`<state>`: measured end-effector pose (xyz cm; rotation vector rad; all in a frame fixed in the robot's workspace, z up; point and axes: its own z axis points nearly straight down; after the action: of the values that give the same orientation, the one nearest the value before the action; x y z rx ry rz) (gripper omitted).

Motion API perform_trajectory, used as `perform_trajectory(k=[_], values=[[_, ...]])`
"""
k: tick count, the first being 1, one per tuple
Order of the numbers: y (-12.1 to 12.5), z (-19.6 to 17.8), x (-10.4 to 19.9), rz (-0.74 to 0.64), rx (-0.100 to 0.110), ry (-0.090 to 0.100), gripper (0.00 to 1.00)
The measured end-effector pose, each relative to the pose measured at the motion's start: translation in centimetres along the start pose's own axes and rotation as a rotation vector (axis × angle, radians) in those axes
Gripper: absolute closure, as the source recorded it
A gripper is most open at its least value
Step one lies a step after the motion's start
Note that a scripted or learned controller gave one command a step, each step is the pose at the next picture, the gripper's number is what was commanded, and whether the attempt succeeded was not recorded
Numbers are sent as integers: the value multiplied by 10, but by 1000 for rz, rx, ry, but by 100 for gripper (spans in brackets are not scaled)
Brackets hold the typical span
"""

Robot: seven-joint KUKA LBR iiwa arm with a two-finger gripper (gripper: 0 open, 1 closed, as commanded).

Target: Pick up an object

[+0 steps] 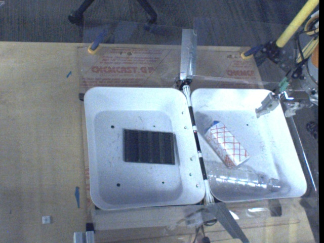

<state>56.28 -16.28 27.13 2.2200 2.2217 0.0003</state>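
Fingers [264,106] of the gripper [277,107] stand apart with nothing between them, hanging at the 2 o'clock corner of the right bin [283,135], just over its rim, with one pale finger angled down toward 7 o'clock and the other nearer the bin's outer edge. Behind them the grey arm [304,92] comes in from 3 o'clock, a tangle of cables above it. Inside the right bin, a small box with a red-and-white lattice print [227,145] lies flat near the middle, its long side running from 10 o'clock to 4 o'clock, well apart from the gripper. Toward 6 o'clock of that box, close to its lower end, a clear plastic bottle [242,180] lies on its side along the bin's near wall, its narrow end pointing to 3 o'clock. The left bin [101,115] holds a dark, ribbed rectangular pad [149,146] lying flat at its centre. The two bins touch along a seam, and an upright clear divider [188,54] rises at the 12 o'clock end of that seam. The wooden surface [35,135] spreads out toward 9 o'clock of the bins. A yellow pole [299,18] slants across the 1 o'clock corner, and blue clamps [99,40] grip the board at 11 o'clock and 1 o'clock.
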Motion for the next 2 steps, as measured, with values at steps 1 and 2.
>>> perform_trajectory(k=[1, 2], values=[[-21, -65, 11, -29, -1, -1, 0], [40, 100, 50, -162, 0, 0, 0]])
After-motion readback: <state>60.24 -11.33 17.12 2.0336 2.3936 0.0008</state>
